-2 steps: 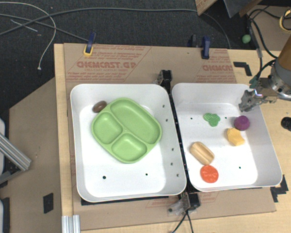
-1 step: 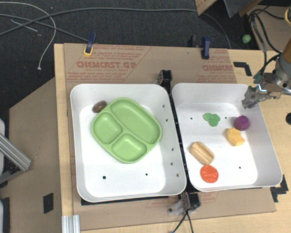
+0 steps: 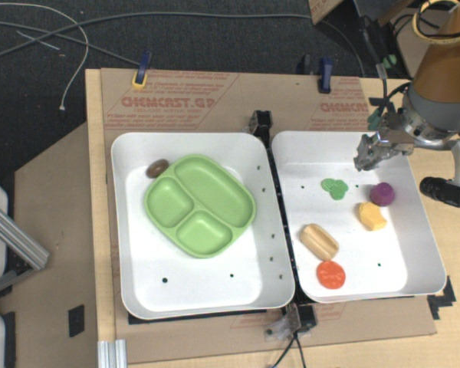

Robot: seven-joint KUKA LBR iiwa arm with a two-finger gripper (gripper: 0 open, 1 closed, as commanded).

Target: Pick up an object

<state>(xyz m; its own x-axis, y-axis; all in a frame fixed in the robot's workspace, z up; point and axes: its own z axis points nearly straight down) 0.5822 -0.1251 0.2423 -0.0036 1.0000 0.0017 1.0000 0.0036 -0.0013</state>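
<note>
So you've got the two shallow white plastic bins side by side on the cardboard-covered table (image 3: 215,90). The left bin (image 3: 138,282) has a light green divided plastic tray (image 3: 200,205) with three compartments, sitting a bit turned, and a small brown oval piece (image 3: 157,168) just off the tray's upper-left corner, close to touching it.

All the pickable stuff is in the right bin (image 3: 414,271). You'll see a flat green leafy-looking toy (image 3: 335,188) near the middle, a small purple round toy (image 3: 382,194) to its right, a yellow chunky toy (image 3: 372,216) just below the purple one, a tan bread-roll-shaped toy (image 3: 319,241) lower down toward the left wall, and a red round tomato-like toy (image 3: 330,274) just beneath that roll, nearly touching it.

Your grey arm comes in from the right with the orange band (image 3: 443,71) showing up top. The tool (image 3: 366,158) hovers over the upper part of the right bin, above the purple toy and up and to the right of the green one. Nothing sits between its fingers that you can see, and honestly you can't tell from this angle whether they're spread or pressed together, it's too small and dark.

Two blue clamps (image 3: 143,67) pin the cardboard at the far edge, and loose cables (image 3: 61,44) run over the dark floor behind.
</note>
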